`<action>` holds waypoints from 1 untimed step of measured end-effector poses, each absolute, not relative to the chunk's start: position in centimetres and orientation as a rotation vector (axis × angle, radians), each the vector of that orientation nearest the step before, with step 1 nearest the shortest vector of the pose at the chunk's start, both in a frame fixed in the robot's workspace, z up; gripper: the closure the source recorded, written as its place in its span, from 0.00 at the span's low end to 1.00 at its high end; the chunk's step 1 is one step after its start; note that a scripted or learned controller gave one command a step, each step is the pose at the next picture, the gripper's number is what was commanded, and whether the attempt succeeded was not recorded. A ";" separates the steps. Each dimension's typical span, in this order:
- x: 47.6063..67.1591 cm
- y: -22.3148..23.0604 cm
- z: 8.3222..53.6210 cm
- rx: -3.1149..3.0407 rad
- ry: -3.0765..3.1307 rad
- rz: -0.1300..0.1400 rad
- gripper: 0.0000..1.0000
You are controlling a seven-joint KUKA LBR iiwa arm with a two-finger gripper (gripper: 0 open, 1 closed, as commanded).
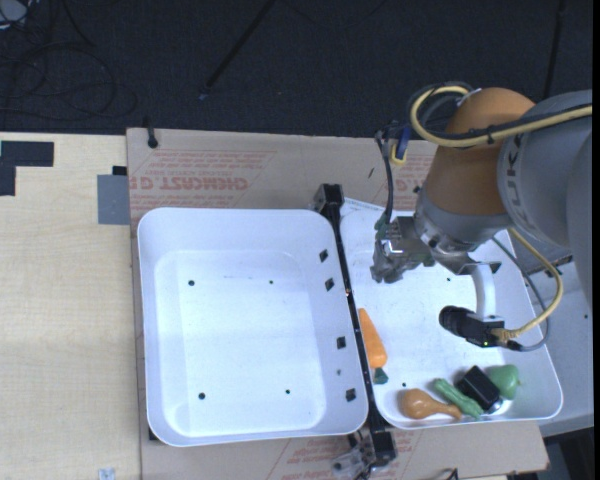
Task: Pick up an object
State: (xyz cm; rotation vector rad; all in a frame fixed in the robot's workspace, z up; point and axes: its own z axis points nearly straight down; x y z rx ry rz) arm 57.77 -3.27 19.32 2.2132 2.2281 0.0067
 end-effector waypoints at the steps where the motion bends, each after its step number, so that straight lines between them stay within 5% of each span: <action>1: 60.3 1.3 18.7 2.217 2.227 -0.001 1.00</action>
